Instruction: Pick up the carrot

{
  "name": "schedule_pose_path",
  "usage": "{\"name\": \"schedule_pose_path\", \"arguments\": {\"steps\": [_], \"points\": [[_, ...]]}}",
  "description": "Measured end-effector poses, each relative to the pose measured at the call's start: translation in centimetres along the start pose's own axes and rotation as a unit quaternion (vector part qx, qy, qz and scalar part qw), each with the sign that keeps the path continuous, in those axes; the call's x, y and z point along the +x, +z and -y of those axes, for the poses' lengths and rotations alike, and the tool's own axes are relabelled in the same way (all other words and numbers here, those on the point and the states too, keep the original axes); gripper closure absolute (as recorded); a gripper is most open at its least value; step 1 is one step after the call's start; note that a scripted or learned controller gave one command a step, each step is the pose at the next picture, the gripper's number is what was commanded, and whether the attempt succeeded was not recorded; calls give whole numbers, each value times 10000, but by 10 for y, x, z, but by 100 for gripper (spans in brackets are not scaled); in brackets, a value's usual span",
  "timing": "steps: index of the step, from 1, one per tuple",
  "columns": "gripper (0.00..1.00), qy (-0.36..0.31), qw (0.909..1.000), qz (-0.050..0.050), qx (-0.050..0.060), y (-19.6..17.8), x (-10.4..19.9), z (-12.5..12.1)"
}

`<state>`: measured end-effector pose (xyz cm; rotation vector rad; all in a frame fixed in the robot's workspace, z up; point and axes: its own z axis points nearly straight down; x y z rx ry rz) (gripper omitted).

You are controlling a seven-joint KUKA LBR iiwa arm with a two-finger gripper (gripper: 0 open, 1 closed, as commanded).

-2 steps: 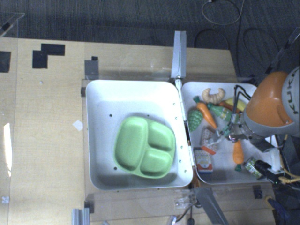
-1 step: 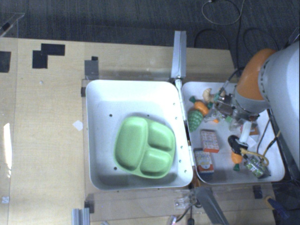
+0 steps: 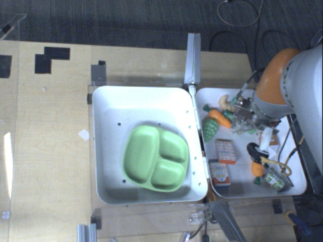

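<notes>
- Two white bins sit side by side on the wooden counter [image 3: 50, 150]; the left bin [image 3: 108, 107] holds a green divided tray [image 3: 156, 158].
- Near the right bin [image 3: 298, 185]'s far-left corner lies the carrot [image 3: 220, 118], beside a green toy [image 3: 210, 128].
- Just beside it hovers the end effector [image 3: 243, 116] — its opening cannot be told.
- Risk: crowding — a closing grasp could nudge the carrot away or catch its neighbour.

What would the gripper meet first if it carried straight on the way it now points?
Probably the orange toy carrot with green top, lying just left of the gripper in the right-hand white bin; depth is unclear, so it might pass above.
</notes>
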<state>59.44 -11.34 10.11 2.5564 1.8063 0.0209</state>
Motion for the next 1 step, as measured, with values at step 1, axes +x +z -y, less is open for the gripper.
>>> {"name": "schedule_pose_path", "arguments": {"steps": [1], "points": [[100,529,9986,19,65,-76,22,26]]}}
